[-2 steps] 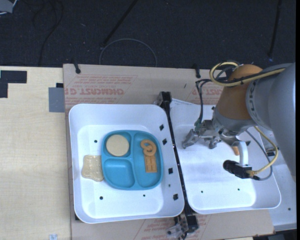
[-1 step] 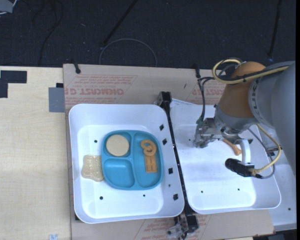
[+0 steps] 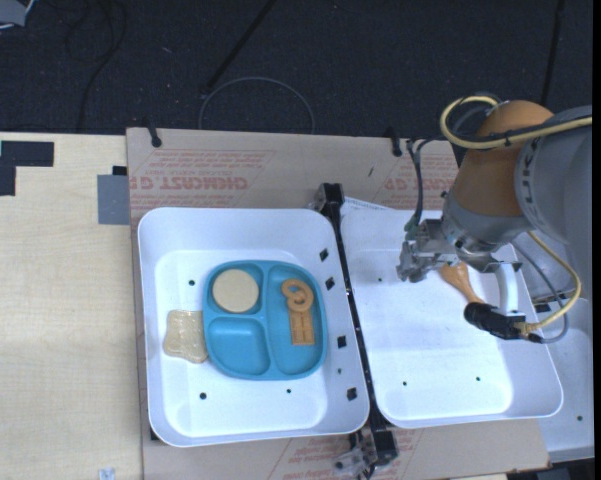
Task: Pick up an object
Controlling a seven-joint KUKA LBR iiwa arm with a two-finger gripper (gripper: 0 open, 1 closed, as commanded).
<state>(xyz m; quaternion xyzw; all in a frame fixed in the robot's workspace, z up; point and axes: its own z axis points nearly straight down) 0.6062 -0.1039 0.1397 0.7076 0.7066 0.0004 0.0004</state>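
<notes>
The tool (image 3: 418, 263) hangs low over the back of the right shallow white bin (image 3: 450, 373), near its left wall; whether it is apart or together cannot be told from this slant. Just beside it, on its right and partly under the wrist, lies a slim orange-tan elongated piece (image 3: 462, 281), seemingly wood or plastic. That is the nearest candidate for the pick.

It looks light and stiff, and probably smooth enough to slip if pinched at an end. A hold across its narrow middle, closing on the two long sides, seems safest. Its far end is hidden by the arm, so its full shape is unclear.

The bin floor around it is bare, so only the nearby walls limit the approach.

Across the black clamped rims between the bins, the left shallow white bin (image 3: 175, 408) holds a blue divided plastic tray (image 3: 245, 353). A round tan disc (image 3: 235, 290) and a key-shaped wooden piece (image 3: 298, 313) lie in separate compartments. A pale yellowish soft-looking slab (image 3: 185, 336) touches the tray's left edge. All these are well apart from the tool.
</notes>
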